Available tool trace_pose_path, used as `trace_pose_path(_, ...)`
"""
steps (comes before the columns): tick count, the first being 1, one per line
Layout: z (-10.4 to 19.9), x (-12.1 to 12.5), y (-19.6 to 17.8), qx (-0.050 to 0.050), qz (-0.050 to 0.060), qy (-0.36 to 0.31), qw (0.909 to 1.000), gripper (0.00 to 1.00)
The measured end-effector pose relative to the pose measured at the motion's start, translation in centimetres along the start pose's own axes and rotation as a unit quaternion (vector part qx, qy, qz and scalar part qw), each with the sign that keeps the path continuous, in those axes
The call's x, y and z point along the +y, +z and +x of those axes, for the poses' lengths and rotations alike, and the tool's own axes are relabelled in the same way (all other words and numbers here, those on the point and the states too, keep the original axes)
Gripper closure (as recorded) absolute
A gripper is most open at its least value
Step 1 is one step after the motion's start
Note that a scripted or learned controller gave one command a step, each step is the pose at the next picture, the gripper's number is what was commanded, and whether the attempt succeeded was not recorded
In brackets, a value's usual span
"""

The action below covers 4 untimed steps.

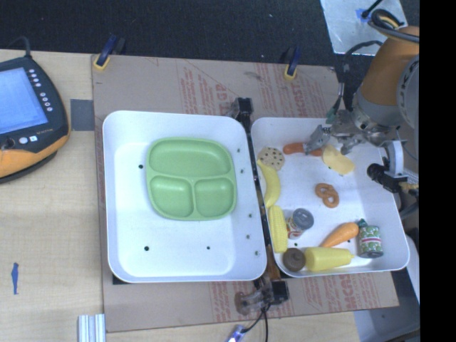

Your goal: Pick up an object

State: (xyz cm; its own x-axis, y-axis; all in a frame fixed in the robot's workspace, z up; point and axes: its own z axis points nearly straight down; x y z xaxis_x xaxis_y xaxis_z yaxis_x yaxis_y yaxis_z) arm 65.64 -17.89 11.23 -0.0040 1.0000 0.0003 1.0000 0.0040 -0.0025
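Since the end effector hangs low at the back of the right bin, the pale yellow piece lies just beside and below it, though I cannot tell what it grips.

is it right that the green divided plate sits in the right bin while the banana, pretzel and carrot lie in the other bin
Not quite. The camera view shows the green divided plate in the left bin; the banana, pretzel and carrot lie in the right bin.
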Motion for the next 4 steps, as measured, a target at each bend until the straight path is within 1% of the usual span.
trace_pose_path(1,-1.9,-6.7,1.2,-0.001,0.001,0.0,1.0,0.0)
trace_pose_path(2,2.5,-8.9,2.1,0.0,0.002,-0.001,1.0,0.0)
trace_pose_path(3,2.3,-8.9,1.1,-0.001,0.003,-0.003,1.0,1.0)
trace_pose_path(4,2.3,-8.9,1.1,-0.001,0.003,-0.003,1.0,0.0)
